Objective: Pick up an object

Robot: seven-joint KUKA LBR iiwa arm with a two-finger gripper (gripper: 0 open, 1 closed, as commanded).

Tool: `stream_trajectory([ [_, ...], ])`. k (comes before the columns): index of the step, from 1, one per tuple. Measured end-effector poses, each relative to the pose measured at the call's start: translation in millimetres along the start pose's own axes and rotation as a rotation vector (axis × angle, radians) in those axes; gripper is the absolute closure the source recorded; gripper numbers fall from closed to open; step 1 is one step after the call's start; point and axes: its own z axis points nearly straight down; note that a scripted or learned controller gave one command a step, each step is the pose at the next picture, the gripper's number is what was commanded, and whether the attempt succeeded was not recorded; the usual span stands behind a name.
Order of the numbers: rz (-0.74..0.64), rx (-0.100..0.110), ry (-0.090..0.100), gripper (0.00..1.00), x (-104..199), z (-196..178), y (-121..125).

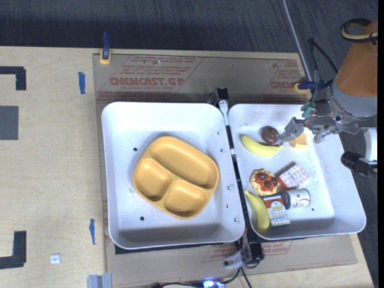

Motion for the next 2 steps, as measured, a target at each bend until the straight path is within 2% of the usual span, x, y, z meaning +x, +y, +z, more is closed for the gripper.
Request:
stream_trajectory([
  [1, 0.0, -0.013, -0.004, 0.0, -8, 110, -24],
  [2, 0.002, -0.032, -0.011, 0.0, 2, 116, -90],
])
